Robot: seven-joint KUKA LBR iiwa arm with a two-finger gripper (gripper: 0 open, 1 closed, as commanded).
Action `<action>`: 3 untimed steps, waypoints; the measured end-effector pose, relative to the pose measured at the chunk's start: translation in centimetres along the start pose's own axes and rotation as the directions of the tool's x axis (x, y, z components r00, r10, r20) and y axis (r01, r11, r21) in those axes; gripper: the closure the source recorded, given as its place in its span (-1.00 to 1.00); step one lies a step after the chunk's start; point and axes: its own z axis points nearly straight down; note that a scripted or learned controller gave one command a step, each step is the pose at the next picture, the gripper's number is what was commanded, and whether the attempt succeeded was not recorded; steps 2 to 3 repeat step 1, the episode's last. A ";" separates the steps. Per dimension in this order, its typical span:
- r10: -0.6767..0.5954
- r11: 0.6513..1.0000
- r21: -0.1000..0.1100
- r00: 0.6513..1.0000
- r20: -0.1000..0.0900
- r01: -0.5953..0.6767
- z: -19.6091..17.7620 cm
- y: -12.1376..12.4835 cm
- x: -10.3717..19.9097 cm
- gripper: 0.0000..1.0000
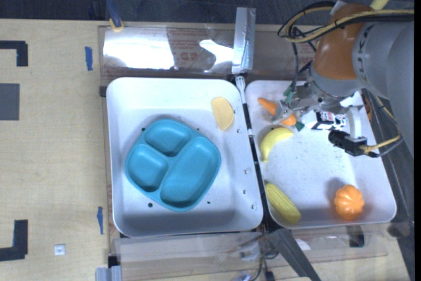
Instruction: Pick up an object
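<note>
Carrot (266, 104), the small orange piece at the far end of the right bin (375, 171), is judged the likely target, since it lies closest to the gripper (293, 110). The gripper is seen lowered into that far end, just beside the carrot and a second small orange piece (289, 120), but whether anything is caught between its parts cannot be told, as the wrist and cables cover them from above. No object is seen lifted clear of the bin floor, so the pick is judged not yet done; a grasp and a lift are still left. The carrot is shown as short, tapered and bright orange, lying flat near the bin's inner wall. Just nearer the camera a yellow lemon-like fruit (275, 140) is found, then a corn cob (283, 203) against the near inner corner, and a small orange pumpkin (348, 201) toward the near outer side. In the left bin (125, 207) a blue divided tray (173, 162) is set, with a pale yellow piece (223, 112) beside the far inner wall.
</note>
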 end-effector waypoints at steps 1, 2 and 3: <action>0.084 0.996 0.000 0.996 0.000 -0.084 -9.0 0.9 4.6 1.00; 0.084 0.996 0.000 0.996 0.000 -0.084 -9.0 0.9 4.6 1.00; 0.084 0.996 0.000 0.996 0.000 -0.084 -9.0 0.9 4.6 1.00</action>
